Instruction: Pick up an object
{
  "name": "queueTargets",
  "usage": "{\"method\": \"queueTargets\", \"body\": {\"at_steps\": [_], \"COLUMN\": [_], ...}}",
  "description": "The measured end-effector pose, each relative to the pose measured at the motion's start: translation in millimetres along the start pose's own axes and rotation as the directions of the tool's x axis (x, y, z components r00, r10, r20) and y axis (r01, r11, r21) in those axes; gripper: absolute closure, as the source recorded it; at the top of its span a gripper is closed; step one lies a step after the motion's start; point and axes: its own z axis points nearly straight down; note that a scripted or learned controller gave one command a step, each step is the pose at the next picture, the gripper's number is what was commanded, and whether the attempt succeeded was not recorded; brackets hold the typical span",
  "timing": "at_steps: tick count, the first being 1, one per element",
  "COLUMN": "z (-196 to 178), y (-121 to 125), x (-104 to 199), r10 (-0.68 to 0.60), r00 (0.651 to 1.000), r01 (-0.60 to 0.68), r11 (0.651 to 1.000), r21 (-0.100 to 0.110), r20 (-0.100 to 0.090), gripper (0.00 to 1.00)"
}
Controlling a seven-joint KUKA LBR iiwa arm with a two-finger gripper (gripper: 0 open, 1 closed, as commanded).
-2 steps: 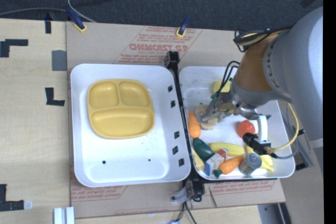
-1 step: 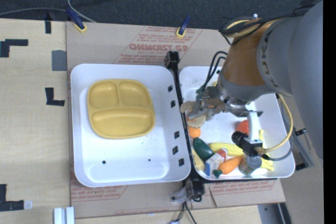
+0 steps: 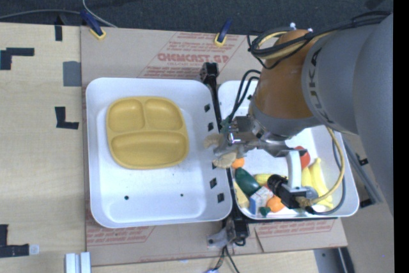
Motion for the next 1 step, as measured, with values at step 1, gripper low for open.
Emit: {"method": "queueTargets", "body": {"at_steps": [1], "z": [-51.5], "y": [3.1], "x": [-22.7], "r10": [0.001], "r00": [1.0], "r01": [-0.001], "r11": [1.0], "r21": [-0.002], "r20": [0.002], "gripper": [1.0]}}
